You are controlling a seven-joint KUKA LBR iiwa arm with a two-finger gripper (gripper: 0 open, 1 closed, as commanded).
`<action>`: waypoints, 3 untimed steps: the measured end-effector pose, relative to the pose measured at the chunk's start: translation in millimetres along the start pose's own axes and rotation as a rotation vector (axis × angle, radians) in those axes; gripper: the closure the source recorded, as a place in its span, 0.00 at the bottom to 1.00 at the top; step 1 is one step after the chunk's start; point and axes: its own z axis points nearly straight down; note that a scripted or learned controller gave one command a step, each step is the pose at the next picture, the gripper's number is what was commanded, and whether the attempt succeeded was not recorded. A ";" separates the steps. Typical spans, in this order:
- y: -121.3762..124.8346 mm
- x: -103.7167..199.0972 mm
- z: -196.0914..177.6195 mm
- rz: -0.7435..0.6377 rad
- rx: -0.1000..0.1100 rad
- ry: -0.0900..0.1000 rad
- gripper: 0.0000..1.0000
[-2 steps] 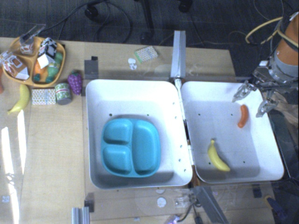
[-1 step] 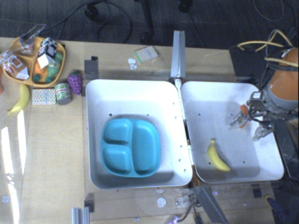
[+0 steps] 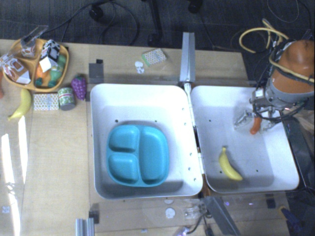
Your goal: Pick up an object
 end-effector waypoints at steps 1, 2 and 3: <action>-4.9 -1.2 -13.2 0.006 0.014 -0.004 1.00; -5.0 -1.5 -13.2 0.006 0.014 -0.005 0.00; -9.3 -2.5 -25.2 0.012 0.026 -0.009 1.00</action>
